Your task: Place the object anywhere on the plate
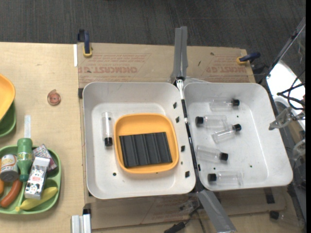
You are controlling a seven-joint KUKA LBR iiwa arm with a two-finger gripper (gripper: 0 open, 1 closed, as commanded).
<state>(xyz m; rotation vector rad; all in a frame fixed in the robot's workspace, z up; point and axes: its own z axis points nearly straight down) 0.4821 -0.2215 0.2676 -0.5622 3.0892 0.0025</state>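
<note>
An orange plate (146,123) lies in the middle of the left bin (92,176). A black ridged rectangular pad (146,148) rests flat on the plate and covers most of its centre. Just left of the plate, a clear vial with a black cap (106,127) lies on the bin floor, cap toward the front. The right bin (262,149) holds several more clear vials with black caps, among them one at the back (223,103), one in the middle (226,132) and one near the front (224,178).
A metal divider post (180,52) stands behind the seam between the bins. Left of the bins, on the wooden bench, sits a green tray of toy food and bottles (29,181). Cables and a metal bracket (282,121) hang past the right bin's rim.
</note>
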